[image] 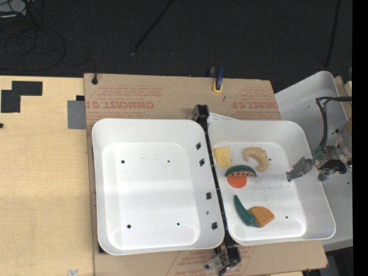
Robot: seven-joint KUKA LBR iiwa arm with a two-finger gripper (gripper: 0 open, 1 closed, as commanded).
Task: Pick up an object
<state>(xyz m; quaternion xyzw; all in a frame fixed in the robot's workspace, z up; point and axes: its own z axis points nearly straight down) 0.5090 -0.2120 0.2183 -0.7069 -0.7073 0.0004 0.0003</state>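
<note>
The right bin [313, 223] holds several small items. A yellow block [222, 156] lies near its left wall, with a tan croissant [257, 157] beside it. Just below them sits a watermelon slice, green over red [237, 176]. Toward the front lie a green pepper [244, 211] and an orange bread piece [263, 215], touching each other. My gripper [311, 171] hangs over the right side of this bin, well right of the croissant. It is open and nothing sits between its fingers.
The left bin [103, 154] is white with small dark dots on its floor. A black clamp strip [208, 171] runs between the bins. Cardboard [144, 99] lies under both, and a blue-yellow clip [218, 80] sits at its far edge.
</note>
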